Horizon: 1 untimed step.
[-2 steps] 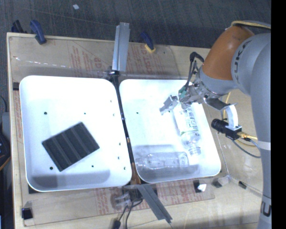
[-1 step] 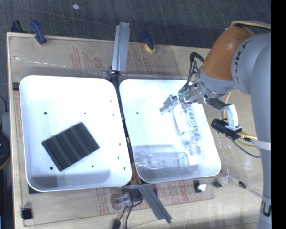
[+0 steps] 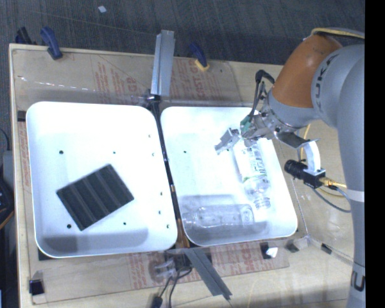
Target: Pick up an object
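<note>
Hovering low in right bin point(image 3: 279, 226): gripper point(image 3: 230, 140), finger gap unreadable, near top of clear plastic bottle point(image 3: 253, 172). Second clear bottle point(image 3: 218, 213) along front wall. Black ribbed pad point(image 3: 95, 196) in left bin point(image 3: 35, 172).

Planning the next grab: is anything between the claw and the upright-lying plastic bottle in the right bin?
Nothing visible blocks it. The claw hovers by the top end of the bottle; the other clear bottle lies apart, along the right bin's near wall.

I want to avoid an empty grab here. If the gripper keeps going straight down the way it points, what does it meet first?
Probably the clear plastic bottle lying in the right bin. The gripper hangs over the bottle's upper end, near its cap. Depth is hard to judge from this slant, so it might pass just beside the bottle and meet the bin floor instead.
</note>
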Tool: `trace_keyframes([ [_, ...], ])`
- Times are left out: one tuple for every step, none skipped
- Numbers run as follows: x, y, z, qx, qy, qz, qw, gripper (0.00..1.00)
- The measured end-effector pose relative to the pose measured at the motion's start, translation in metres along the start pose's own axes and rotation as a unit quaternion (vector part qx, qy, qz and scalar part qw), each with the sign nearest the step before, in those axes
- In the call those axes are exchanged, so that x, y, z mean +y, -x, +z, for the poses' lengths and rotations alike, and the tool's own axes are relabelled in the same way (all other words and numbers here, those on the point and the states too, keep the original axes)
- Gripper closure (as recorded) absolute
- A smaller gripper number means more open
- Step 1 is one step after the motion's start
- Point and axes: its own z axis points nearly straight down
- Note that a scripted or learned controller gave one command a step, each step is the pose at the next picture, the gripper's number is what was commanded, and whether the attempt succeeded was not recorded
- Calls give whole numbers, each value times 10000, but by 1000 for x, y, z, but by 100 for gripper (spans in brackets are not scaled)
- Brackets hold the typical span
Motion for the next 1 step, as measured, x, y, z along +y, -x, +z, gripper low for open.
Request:
trace_keyframes([
  [0, 0, 0, 0, 0, 0, 10000, 0],
])
